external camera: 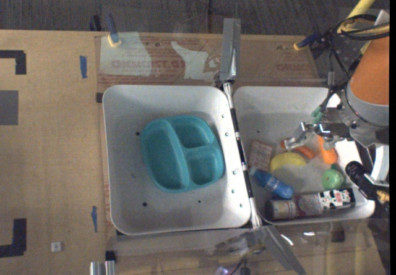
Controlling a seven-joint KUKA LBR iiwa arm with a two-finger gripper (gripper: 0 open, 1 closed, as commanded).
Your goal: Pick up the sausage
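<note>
gripper over right bin, beside lemon | open or closed: cannot tell | sausage lying by near wall, under blue bottle, left of carton, apart from gripper

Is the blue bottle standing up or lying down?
Lying down. The blue bottle rests on its side on the right bin's floor, below the yellow lemon.

Faint red print, roughly "OHMCRAFT", on the cardboard sheet beyond the left bin; nothing else legible.
</note>
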